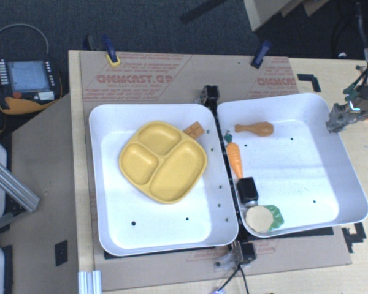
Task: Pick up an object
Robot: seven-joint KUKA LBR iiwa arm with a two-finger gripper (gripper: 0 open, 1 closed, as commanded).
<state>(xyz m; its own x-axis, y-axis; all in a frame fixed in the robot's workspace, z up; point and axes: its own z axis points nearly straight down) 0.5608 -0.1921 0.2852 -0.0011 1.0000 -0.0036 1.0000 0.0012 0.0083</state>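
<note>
The right bin (306,164) holds a tan toy drumstick (255,128) near its far left, an orange carrot (234,158) along its left wall, a small black block (247,190) below the carrot, and a round cream piece with a green leaf (262,218) in the near left corner. My gripper (341,116) is at the right bin's far right rim, well away from all of these. Nothing is visible between its fingers.
The left bin (110,207) carries a yellow divided plate (164,162) with a small brown block (194,130) at the plate's far right edge. Black clamps (210,94) join the bins at the middle. A pendant (26,78) lies off the bench at far left.
</note>
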